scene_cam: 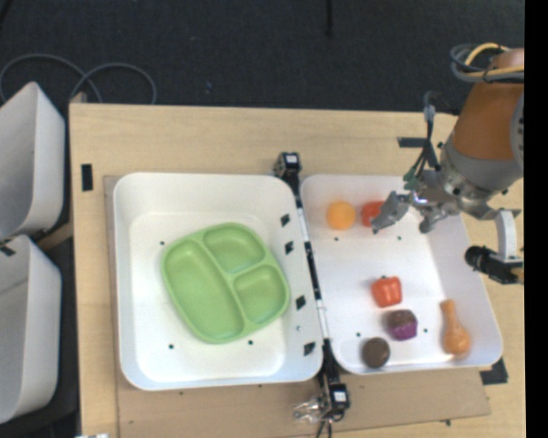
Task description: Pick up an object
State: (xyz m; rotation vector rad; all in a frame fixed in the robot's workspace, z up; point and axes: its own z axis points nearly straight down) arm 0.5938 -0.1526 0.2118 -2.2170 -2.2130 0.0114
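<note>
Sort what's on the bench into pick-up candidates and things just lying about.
Candidates, right bin:
orange ball
red piece beside the hand
red pepper
purple piece
brown ball
orange gourd

Lying about:
green divided plate, left bin

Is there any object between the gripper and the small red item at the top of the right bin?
Nothing visible. The gripper hangs right beside the small red item; the orange ball lies on its far side.
</note>
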